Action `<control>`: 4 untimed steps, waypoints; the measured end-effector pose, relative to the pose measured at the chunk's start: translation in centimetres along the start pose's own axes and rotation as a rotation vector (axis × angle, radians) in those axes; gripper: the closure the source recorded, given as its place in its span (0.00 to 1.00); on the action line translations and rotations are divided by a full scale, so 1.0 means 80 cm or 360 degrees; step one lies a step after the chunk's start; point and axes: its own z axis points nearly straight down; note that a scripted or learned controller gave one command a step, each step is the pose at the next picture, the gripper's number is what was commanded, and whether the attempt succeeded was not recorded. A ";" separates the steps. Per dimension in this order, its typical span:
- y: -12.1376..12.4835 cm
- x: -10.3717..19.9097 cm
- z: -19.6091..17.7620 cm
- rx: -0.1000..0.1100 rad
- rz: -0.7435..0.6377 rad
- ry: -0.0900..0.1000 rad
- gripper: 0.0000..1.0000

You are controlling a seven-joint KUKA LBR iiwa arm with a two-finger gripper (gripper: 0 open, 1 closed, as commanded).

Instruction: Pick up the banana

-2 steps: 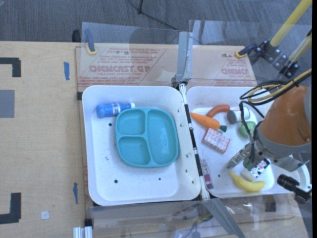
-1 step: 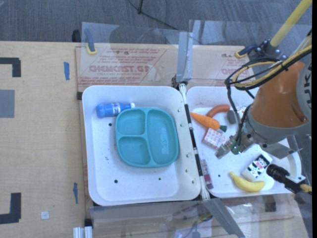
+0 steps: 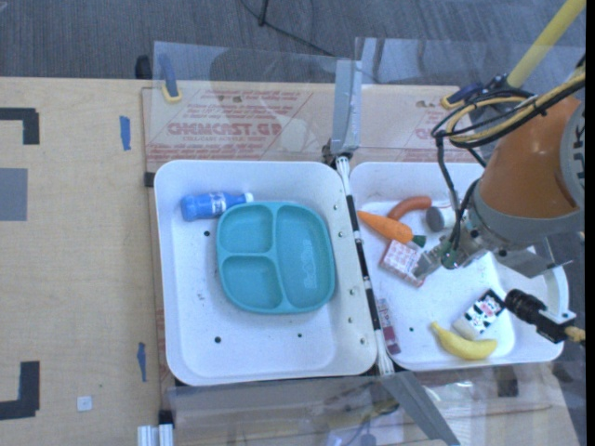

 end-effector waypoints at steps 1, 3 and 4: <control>0.000 0.000 0.000 0.0000 -0.0001 0.0000 0.00; -0.061 -0.043 0.108 -0.0017 -0.0227 -0.0013 1.00; 0.063 -0.022 -0.001 0.0000 -0.0113 0.0001 1.00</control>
